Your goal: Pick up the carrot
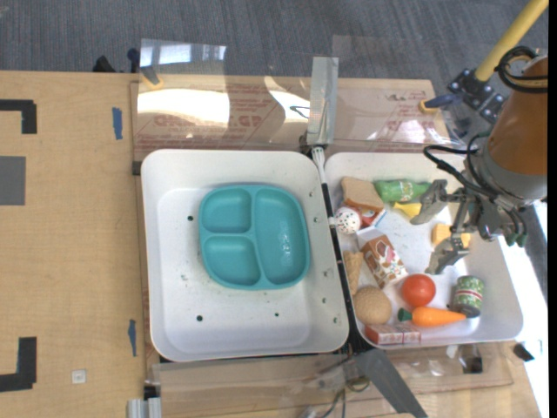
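lying near the bin's front edge, carrot [438, 317] sits below the spread, unladen hand [450, 233]

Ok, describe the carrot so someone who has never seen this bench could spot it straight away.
Look in the right-hand white bin, the one crowded with toy food, and go to its near edge. The carrot lies flat there, just below the red tomato and beside the green-labelled can. It alone is a long orange cone tapering to a point, with a green stub at its blunt end.

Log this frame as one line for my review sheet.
task: pick up carrot | gripper: open, above right bin, holding nothing | carrot: lying at bin's near edge, by tomato | status: not grasped
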You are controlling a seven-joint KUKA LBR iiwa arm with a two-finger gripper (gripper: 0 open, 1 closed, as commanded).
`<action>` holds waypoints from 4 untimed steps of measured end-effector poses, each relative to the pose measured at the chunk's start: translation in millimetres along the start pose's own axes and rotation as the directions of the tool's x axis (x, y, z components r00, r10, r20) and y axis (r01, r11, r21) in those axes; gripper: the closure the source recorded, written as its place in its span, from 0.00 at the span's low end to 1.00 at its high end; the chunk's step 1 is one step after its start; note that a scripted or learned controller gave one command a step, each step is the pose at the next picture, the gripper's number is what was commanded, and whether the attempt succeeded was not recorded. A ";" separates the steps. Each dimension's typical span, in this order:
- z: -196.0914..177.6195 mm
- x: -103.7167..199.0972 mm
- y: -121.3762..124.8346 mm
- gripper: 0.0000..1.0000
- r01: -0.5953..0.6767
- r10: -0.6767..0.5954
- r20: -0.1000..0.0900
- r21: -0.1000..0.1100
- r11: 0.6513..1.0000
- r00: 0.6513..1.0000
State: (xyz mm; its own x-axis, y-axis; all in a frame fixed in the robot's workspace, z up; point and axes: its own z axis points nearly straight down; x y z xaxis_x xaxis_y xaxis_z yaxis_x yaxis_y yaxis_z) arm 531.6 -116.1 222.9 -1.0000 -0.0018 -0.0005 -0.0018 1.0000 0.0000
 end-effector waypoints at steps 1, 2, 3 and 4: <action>101.4 -52.9 -25.3 0.00 -0.024 0.024 -0.006 -0.002 1.000 1.000; 133.7 29.9 -109.6 0.00 0.015 -0.015 0.008 0.004 1.000 1.000; 134.3 -48.3 -81.3 0.00 -0.096 0.096 0.012 0.000 0.995 0.995; 119.9 -51.8 -81.8 1.00 -0.096 0.096 0.025 0.003 0.995 0.995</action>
State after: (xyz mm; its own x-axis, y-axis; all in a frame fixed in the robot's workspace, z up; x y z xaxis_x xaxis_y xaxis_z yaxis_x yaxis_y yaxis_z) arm 583.6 -197.8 103.0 -0.9952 0.0940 -0.0256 0.0941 0.9956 -0.0025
